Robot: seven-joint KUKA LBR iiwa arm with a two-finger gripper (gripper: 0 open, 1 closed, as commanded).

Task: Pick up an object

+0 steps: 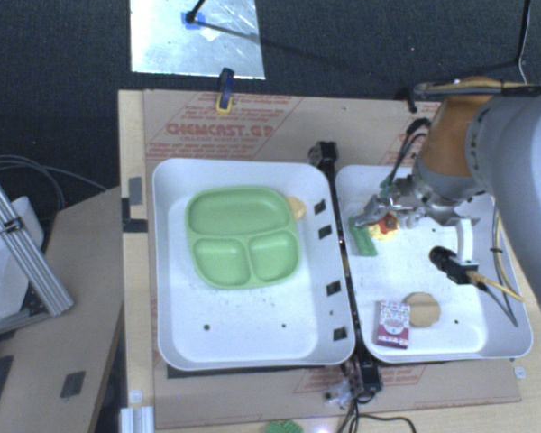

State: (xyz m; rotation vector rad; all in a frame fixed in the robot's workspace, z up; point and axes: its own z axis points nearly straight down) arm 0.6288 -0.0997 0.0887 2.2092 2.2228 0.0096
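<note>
The gripper (377, 216) hangs low over the far left corner of the right bin (415, 273). The metal there is small and blurred against what lies under it, so I cannot tell whether it is spread, pressed together or pinching anything.

Right beneath it lies a small red-and-yellow piece (386, 229), and this looks like the object being tried for. It is probably a light, stiff plastic toy. It should lift with little force, but it could squirt sideways under an off-centre pinch, so the grip is best taken across its narrower sides. A green piece (362, 241) lies just beside it, close to the bin's left wall. It is blocky and about as light, with flat sides that would suit a grip across its short width. The wall leaves little room on that side.

Further out, a tan disc (424, 309) and a red-and-white box (392, 323) sit touching or nearly so, toward the near left corner of the same bin and well apart from the gripper.

In the left bin (252, 336) a green plate (243, 237) with three compartments lies flat toward the far side. A yellow lump (295, 207) peeks out at its far right edge. Both bins rest on the counter (218, 130).
</note>
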